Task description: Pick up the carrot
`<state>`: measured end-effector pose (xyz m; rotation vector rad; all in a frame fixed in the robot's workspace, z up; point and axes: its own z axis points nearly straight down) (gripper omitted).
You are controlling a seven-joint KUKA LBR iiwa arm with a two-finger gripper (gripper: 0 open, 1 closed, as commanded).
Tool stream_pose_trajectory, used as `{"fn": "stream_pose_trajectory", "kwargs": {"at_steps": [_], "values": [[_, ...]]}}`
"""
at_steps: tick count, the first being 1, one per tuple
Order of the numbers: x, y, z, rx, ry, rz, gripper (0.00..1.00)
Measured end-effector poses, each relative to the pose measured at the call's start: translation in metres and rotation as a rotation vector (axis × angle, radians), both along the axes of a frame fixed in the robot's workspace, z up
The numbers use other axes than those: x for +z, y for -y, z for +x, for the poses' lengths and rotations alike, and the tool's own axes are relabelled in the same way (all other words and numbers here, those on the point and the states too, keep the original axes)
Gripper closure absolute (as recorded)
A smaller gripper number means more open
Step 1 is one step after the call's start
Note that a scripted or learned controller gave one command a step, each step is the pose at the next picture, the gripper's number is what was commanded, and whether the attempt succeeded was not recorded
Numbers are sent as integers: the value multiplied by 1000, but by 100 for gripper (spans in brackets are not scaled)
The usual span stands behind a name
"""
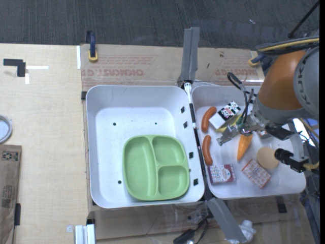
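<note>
I see the left bin (96,151) nearest the front holding a green divided plate (155,166), three compartments, sitting low in the bin toward its front right. Right bin (289,187): along its front edge a small red-and-white packet (221,174) and a second reddish packet (255,173), with a pale round bun-like item (267,157) just behind and between them and the black fitting at the right. Two red-orange sausages: one (207,150) by the divider, one (208,118) farther back, both lying roughly lengthwise. The carrot (244,145) is mid-bin, orange, tip pointing toward the front, right under the arm's wrist. The gripper (238,130) sits at the carrot's top end, touching or just above it; I can't tell how wide the pincer stands or whether it has hold of the carrot, cables and wrist block that. A black-and-white patterned box (226,112) lies behind the gripper. Grey arm with orange band (284,83) comes in from the right. Farther back, a blue-and-yellow clamp (91,47) on the bench edge.
</note>
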<state>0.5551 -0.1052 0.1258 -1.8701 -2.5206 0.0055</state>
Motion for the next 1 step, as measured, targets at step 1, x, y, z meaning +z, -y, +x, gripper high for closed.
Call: {"fn": "stream_pose_trajectory", "kwargs": {"at_steps": [1], "values": [[0, 0, 0, 0, 0, 0, 0]]}}
